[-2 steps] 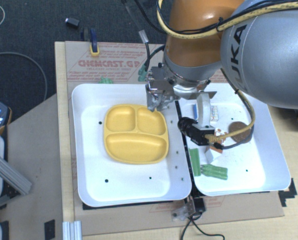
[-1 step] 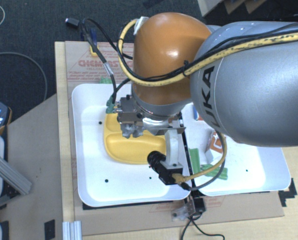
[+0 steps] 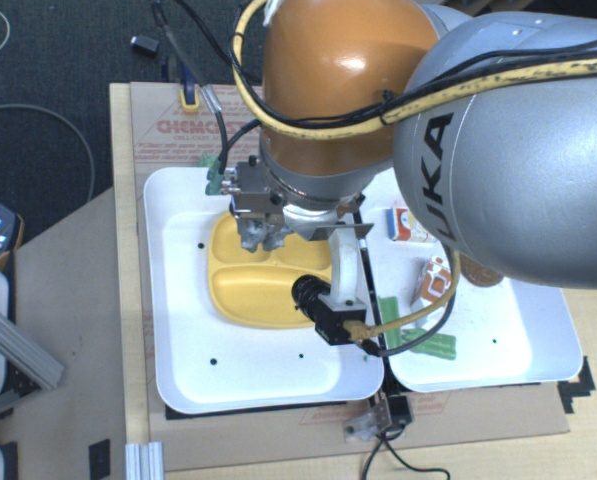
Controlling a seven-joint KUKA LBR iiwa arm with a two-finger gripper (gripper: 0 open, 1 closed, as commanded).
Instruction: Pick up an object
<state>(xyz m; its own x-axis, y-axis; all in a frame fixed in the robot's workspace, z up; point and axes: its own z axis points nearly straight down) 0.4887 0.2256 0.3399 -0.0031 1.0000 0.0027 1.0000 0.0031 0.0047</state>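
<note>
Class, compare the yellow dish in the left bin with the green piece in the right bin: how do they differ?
The yellow dish is broad, rounded and hollowed; the green piece is small, flat and narrow. The dish lies in the left bin under the arm; the green piece lies near the right bin's front edge. Both rest on white bin floors.

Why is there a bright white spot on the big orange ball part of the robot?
In the camera view, that spot is glare: light from above bouncing off the shiny orange band on the arm; the yellow dish below sits partly shaded under the arm.
</note>
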